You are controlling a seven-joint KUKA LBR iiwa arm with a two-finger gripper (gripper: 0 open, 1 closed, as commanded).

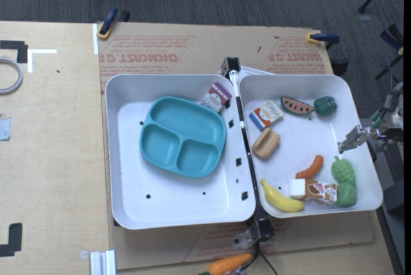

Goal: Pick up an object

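Observation:
The right bin (359, 114) holds several toy foods: a watermelon slice (297, 106), a green pepper (325, 105), a small red, white and blue carton (266, 115), a bread roll (266, 143), an orange sausage (310, 167), green grapes (343, 172), a banana (280, 198), a white cube (297, 187) and a printed packet (321, 191). My gripper (353, 139) hangs at the right rim of this bin, just above the grapes and right of the sausage. Nothing is visibly held in it.
The left bin (122, 158) carries a teal divided plate (183, 137) and a small packet (216, 97) in its far right corner. An orange toy carrot (228, 263) lies on the cardboard in front of the bins. Clamps sit at the cardboard's far corners.

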